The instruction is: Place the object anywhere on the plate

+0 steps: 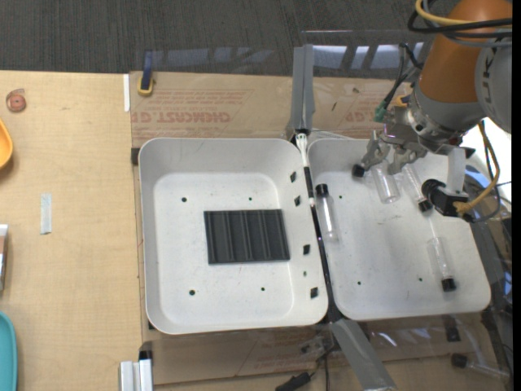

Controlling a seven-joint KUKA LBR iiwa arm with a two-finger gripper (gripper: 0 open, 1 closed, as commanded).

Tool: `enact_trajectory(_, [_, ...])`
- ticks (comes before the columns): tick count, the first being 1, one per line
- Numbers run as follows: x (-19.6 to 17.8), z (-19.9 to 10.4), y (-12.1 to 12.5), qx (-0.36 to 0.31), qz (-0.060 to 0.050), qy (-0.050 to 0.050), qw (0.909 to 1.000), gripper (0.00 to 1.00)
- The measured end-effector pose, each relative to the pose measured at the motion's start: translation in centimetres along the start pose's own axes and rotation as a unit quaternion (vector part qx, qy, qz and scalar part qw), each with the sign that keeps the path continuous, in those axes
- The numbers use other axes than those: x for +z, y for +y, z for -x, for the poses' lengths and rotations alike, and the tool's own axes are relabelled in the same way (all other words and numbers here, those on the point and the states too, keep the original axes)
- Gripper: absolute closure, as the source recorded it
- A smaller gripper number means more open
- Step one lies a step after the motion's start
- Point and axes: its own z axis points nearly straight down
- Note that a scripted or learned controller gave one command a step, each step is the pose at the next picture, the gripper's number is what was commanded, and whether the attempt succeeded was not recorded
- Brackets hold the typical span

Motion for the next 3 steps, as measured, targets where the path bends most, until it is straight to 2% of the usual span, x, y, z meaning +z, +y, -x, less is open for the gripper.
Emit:
enact_trajectory(1, [4.1, -4.1, -1.8, 0.278, -0.002, -0.001, 0.9605, 1.00])
enact_trajectory(2, [3.8, -11.0, -6.4, 0.238, -0.002, -0.001, 0.9713, 1.00])
enact_trajectory(3, [4.3, -13.9, -15.3, 0.296, -0.002, -0.001, 0.9552, 1.00])
